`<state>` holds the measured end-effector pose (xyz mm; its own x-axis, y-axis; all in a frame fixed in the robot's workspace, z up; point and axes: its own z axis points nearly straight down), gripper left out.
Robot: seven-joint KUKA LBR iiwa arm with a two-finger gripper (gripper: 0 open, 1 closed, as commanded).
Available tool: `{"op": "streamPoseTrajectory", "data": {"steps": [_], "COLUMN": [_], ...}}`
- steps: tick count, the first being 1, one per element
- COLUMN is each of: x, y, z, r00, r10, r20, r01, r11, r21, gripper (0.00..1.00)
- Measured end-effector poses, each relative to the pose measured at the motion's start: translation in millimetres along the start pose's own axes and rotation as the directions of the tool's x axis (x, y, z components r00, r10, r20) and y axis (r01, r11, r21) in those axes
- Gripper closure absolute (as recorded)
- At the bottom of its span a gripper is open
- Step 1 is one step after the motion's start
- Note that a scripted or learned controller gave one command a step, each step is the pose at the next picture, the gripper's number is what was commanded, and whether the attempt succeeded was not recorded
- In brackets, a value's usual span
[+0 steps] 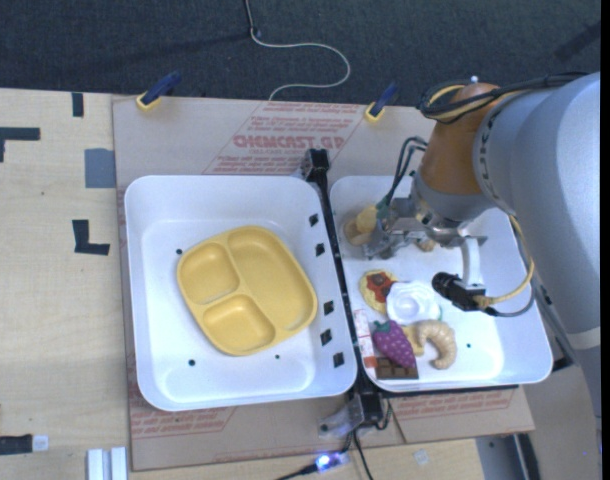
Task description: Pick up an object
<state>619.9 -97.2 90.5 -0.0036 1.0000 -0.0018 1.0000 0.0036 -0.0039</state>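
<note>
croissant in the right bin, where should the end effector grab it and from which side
Probably across the middle of the croissant, coming straight down from above. It lies flat as a curved crescent on the right bin's floor, thickest at the middle. The grapes crowd its left end, so the fingers should close across the arc's narrow width.

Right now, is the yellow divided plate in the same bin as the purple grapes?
No, the yellow plate lies in the left bin; the grapes are in the right bin.

I see toy food heaped in right bin [505,353]: purple grapes [393,340], croissant [440,342], white cup [413,303], pizza slice [377,287].
</note>
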Motion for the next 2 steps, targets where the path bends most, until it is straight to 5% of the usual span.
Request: {"op": "streamPoseTrajectory", "data": {"steps": [2], "x": [11.5], "y": [3.7], "z": [-95.9], "r00": [1.0], "r10": [0.0], "r20": [-0.002], "r01": [0.0], "r11": [1.0], "r21": [-0.003], "gripper": [1.0]}}
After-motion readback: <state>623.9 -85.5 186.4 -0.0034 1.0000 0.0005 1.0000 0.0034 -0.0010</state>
